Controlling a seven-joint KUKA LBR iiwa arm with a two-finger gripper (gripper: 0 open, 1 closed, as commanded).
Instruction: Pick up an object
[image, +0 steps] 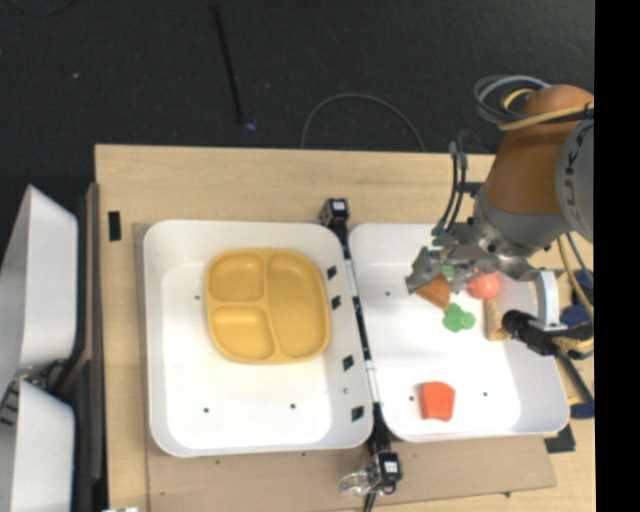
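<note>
- Nearest to me, an orange block (436, 400) stands at the front of the right bin (400, 335), well apart from everything else in there.
- Farther back in that bin I see a small green piece (459, 319) lying on the floor, about midway across.
- Just to the right of the green piece is a tan piece (494, 320), standing more or less on end; it is too small on my feed for me to say what it is.
- Behind those two, a pink ball (486, 285) sits close under the arm (530, 190), which reaches in from the right.
- The gripper (433, 272) hangs low over the back half of the right bin, left of the pink ball.
- A brown wedge (436, 293) lies right at the gripper's lower end, touching it or very nearly so. From this angle I cannot tell whether the gripper is open or closed, nor whether it has the wedge.
- In the left bin (180, 400) a yellow plate (268, 305) with three compartments lies flat, a little behind the middle.
- Both bins rest side by side on the wooden bench (200, 180), their inner rims touching along the centre.
</note>
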